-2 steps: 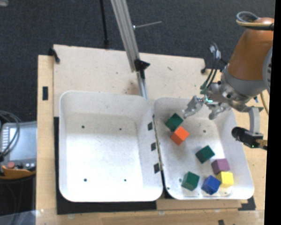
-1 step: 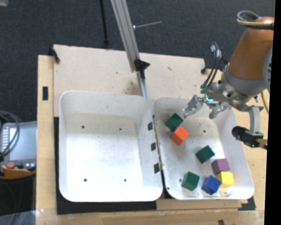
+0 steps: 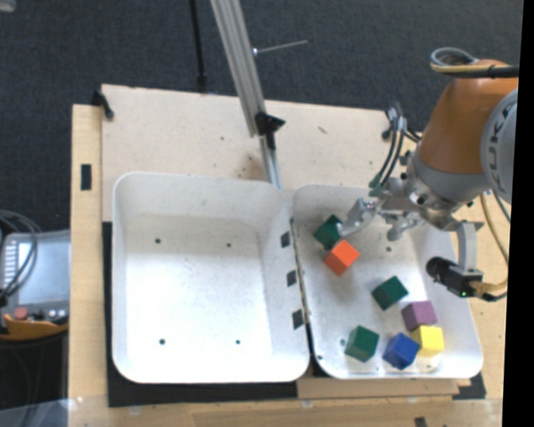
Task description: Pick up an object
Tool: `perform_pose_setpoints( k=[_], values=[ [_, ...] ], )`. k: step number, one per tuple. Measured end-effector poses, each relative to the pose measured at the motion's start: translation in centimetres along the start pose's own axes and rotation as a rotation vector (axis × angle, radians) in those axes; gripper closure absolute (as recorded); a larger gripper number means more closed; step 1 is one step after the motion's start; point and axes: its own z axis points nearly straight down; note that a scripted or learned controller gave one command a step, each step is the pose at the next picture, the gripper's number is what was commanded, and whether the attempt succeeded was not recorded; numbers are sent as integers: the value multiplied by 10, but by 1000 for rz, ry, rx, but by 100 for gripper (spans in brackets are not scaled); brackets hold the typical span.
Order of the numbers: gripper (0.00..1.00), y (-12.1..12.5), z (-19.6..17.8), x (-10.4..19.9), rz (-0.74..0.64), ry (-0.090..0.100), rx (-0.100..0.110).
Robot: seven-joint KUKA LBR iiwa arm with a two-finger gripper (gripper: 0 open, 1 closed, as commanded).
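White plastic forms the two shallow bins on the bench; the left bin (image 3: 201, 276) is seen bare apart from a few dark specks, and the right bin (image 3: 455, 370) carries all the blocks. The arm (image 3: 463, 129), grey with an orange band, is seen reaching in from the right, with its gripper (image 3: 374, 214) lowered over the far left part of the right bin. One finger is seen pointing toward a dark green block (image 3: 328, 231), just beside it; whether the jaws are wide or narrow cannot be told from this view, and no block is seen between them.

Task status is judged as early: nothing is lifted. An approach to the green block, or to the orange block (image 3: 341, 256) touching it on its near side, is judged to be in hand; a close and a lift are left to be done.

Other blocks are noted nearer in the same bin: a second green block (image 3: 389, 292) mid-bin, a purple block (image 3: 419, 314), a yellow block (image 3: 430, 338), a blue block (image 3: 401, 350) touching the yellow, and a third green block (image 3: 362, 343).

Bench surface is recorded as pale wood board (image 3: 182, 132), scuffed. A slanted aluminium rail (image 3: 240, 55) is mounted at the far side. Dark carpet (image 3: 71, 28) is seen beyond, and a control pendant (image 3: 32, 276) at the left.
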Motion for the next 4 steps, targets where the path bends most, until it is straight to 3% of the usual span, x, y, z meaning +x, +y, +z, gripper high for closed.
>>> perform_pose_setpoints(
  k=[2, 3, 4],
  values=[
    [0, -14, 117, 5, 1, 1, 2],
    [100, -11, 102, 4, 10, 1, -8],
    [100, -5, 47, 11, -6, 0, -11]
  ],
)
